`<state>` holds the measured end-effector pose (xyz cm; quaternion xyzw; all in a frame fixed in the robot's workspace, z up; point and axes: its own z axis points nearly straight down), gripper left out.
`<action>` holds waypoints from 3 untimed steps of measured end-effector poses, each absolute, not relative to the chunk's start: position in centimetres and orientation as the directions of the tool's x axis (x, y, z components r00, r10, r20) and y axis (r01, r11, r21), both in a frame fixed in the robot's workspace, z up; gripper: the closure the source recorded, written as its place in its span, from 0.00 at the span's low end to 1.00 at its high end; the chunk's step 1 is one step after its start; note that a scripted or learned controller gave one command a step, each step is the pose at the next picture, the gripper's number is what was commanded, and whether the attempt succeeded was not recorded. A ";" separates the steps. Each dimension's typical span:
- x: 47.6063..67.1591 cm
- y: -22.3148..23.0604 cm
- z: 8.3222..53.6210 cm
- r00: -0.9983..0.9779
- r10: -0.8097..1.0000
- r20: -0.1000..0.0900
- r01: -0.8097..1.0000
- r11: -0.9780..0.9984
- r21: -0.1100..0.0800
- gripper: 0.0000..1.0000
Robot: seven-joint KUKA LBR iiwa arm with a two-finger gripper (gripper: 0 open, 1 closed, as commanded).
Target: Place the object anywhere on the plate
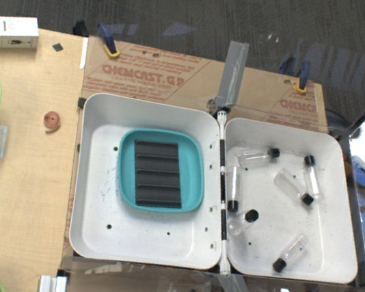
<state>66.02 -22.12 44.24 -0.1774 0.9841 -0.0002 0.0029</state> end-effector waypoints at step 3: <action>66.0 -22.1 44.3 -0.609 -0.793 -0.006 -0.793 0.609 -0.004 0.00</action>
